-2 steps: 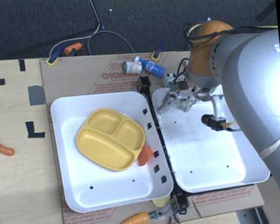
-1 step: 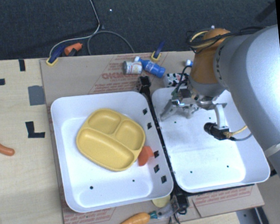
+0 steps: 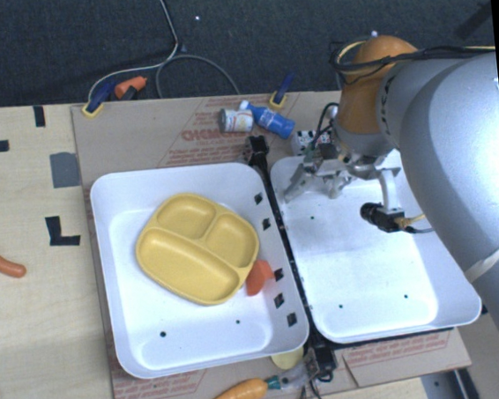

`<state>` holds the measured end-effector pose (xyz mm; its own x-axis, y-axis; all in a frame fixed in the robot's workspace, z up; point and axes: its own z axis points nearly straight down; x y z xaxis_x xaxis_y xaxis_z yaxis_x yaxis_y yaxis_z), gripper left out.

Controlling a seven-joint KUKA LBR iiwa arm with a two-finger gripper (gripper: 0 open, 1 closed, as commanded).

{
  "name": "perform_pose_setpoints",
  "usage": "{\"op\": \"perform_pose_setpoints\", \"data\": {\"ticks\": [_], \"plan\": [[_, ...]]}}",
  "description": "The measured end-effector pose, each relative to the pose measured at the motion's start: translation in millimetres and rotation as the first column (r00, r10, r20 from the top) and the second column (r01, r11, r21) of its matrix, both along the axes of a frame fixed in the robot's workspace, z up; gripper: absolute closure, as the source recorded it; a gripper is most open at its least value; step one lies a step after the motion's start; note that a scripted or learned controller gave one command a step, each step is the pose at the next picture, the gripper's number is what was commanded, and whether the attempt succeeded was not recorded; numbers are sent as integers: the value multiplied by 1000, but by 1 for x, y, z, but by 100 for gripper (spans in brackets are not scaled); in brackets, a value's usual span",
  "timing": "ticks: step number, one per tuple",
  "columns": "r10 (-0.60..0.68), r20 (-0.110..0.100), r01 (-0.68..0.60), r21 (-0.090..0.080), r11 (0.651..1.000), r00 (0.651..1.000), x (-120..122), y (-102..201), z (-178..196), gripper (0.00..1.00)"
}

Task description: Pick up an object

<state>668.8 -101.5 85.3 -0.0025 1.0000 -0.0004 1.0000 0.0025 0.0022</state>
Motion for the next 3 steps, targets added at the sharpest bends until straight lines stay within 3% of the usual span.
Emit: {"op": "perform_pose_setpoints", "data": {"ticks": [1,2,3], "plan": [[-2,-1,2,-3,1000,1000,-2,5,0,0],[-1,1,1,-2,1000,1000,-23,3,1,0],[0,0,0,0,1000,1000,1,-2,0,0]]}}
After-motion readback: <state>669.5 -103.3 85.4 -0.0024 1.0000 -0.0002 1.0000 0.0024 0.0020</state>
